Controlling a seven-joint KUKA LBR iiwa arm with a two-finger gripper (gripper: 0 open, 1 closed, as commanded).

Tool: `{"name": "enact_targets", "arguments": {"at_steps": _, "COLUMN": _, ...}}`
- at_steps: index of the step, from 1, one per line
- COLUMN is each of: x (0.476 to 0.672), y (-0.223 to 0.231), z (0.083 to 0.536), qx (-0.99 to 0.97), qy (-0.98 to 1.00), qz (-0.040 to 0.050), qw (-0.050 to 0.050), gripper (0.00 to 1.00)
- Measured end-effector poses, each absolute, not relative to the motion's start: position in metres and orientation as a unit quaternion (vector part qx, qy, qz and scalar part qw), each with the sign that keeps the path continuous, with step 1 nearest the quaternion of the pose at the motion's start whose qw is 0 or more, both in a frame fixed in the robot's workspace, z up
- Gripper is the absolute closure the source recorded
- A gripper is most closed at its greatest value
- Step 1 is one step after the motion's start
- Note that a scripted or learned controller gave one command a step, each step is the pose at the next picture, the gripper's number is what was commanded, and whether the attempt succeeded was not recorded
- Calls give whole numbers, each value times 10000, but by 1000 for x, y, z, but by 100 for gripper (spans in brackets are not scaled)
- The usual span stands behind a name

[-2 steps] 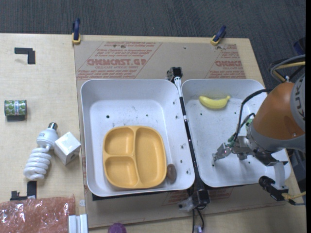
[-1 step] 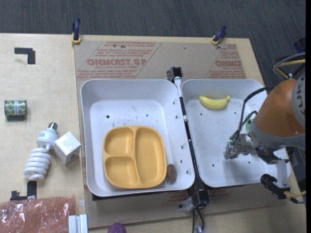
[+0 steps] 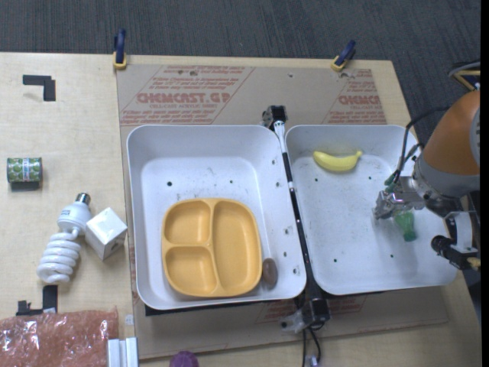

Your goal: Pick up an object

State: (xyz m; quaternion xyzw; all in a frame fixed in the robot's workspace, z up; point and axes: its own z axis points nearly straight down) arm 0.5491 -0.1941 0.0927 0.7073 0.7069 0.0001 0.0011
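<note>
The gripper (image 3: 391, 205) sits low over the right bin (image 3: 359, 270), close to that bin's right wall, with a small green object (image 3: 406, 226) just below and to the right of it, touching or almost touching the metal; whether that object sits between the fingers cannot be told, and neither can whether they are open or shut. The likeliest failure, as I judge it, is a lift that leaves the green object behind, since it looks offset from the gripper's centre and could be nudged along the bin floor or pinned against the wall instead of caught. That wall is the tight side: the arm (image 3: 454, 147) already hangs over it, so a sideways correction toward it has little room. Away from the wall the right bin's floor is bare most of the way to the divider, with a banana (image 3: 337, 160) lying near the bin's far edge, well apart from the gripper. The left bin (image 3: 153, 159) holds a yellow divided plate (image 3: 212, 247) with a small brown object (image 3: 270, 273) touching its right rim, both far from the gripper.
</note>
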Motion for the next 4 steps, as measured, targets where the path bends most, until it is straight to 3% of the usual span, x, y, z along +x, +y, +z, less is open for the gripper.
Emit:
{"name": "enact_targets", "arguments": {"at_steps": 1, "x": 550, "y": -186, "z": 92, "qx": 7050, "qy": 7092, "qz": 37, "qw": -69, "gripper": 0}}
{"name": "enact_targets", "arguments": {"at_steps": 2, "x": 550, "y": -190, "z": 102, "qx": 7050, "qy": 7093, "qz": 17, "qw": -11, "gripper": 100}}
{"name": "enact_targets", "arguments": {"at_steps": 3, "x": 626, "y": -213, "z": 93, "qx": 7059, "qy": 7083, "qz": -1, "qw": 11, "gripper": 100}}
{"name": "enact_targets", "arguments": {"at_steps": 4, "x": 626, "y": -212, "z": 93, "qx": 7060, "qy": 7082, "qz": 3, "qw": 9, "gripper": 0}}
